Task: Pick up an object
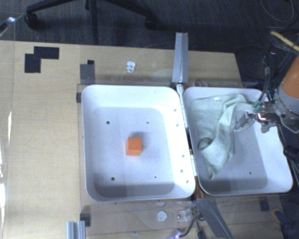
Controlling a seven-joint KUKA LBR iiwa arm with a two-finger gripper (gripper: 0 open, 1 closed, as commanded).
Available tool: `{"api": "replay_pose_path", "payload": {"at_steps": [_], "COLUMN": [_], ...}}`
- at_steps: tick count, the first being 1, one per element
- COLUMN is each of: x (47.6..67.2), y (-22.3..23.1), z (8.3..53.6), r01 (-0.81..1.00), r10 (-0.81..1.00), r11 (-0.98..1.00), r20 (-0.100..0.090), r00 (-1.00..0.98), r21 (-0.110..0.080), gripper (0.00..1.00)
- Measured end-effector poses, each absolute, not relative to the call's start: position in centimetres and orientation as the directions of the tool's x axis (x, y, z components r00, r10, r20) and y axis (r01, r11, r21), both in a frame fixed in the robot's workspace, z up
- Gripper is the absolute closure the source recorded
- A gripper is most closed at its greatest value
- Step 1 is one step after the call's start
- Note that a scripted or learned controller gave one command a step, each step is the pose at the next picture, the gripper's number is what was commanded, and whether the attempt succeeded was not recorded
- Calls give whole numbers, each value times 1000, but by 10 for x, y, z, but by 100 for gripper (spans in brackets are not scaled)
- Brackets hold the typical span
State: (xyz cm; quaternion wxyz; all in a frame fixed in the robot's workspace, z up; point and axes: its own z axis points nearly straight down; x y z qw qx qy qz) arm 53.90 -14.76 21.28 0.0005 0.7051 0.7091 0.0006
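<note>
The gripper (246, 119) sits at the pale cloth (217, 133) in the right bin (249, 185); its jaws' state I cannot tell; nothing seems lifted yet; orange cube (134, 146) untouched.

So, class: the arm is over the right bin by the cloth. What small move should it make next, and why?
Probably lower a little onto the cloth. The gripper sits at the cloth's right edge in the right bin, so the cloth is the nearest thing to pick; the orange block lies apart in the left bin.
</note>
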Motion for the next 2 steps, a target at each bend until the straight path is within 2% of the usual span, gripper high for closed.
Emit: {"api": "replay_pose_path", "payload": {"at_steps": [1, 2], "x": [577, 579], "y": [-156, -155], "z": [96, 108], "r01": [967, 967], "r10": [967, 967], "r11": [253, 256], "r20": [-3, -3], "r00": [-253, -256], "r21": [8, 12], "gripper": [0, 100]}}
